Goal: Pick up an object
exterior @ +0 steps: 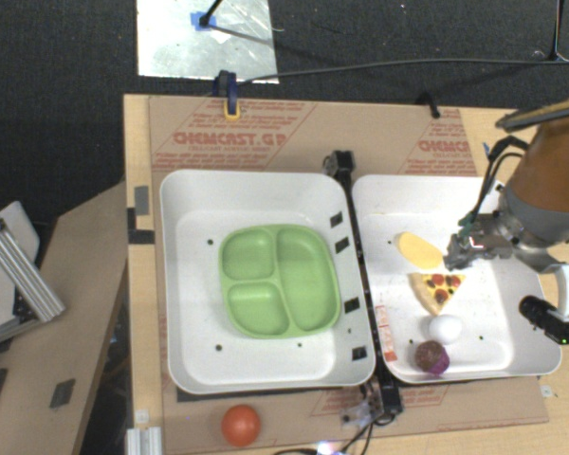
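In the right bin (389,207) lie a yellow oval piece (419,248), a pizza slice toy (436,290), a white egg-like ball (445,329) and a purple ball (432,356). My gripper (458,251) hangs low over the bin, at the right end of the yellow piece and just above the pizza slice's crust. Nothing is visibly held between its fingers. The arm's orange band and grey wrist cover the bin's right part.
The left bin (185,216) holds a green divided plate (279,280). An orange-red ball (240,424) rests on the cardboard in front of the left bin. A black divider with clips (353,254) runs between the bins. A metal frame (14,263) stands at the far left.
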Tool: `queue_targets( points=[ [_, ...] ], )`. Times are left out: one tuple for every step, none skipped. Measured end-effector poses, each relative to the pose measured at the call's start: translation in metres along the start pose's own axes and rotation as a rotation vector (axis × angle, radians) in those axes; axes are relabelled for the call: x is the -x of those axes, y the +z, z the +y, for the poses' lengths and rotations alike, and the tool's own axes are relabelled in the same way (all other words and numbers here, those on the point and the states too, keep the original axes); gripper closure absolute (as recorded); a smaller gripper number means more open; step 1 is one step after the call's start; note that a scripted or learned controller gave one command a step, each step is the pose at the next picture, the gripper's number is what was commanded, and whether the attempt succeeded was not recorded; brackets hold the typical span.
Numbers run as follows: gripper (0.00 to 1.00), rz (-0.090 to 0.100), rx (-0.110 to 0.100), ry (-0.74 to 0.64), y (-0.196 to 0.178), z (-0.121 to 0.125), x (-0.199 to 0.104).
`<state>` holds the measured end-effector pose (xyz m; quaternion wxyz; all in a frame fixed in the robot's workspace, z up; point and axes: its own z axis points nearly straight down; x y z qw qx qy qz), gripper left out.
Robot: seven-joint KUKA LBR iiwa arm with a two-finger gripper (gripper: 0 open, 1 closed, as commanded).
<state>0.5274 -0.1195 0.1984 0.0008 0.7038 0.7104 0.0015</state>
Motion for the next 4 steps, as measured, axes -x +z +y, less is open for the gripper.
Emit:
queue_targets(
  points=[
    [1.0, 0.001, 0.0, -0.001, 0.004, 0.016, -0.05],
    [1.0, 0.001, -0.001, -0.001, 0.009, 0.026, -0.103],
    [1.0, 0.001, -0.001, 0.0, 0.004, 0.037, -0.146],
    [1.0, 0.001, -0.001, -0.001, 0.006, 0.046, -0.199]
  ],
)
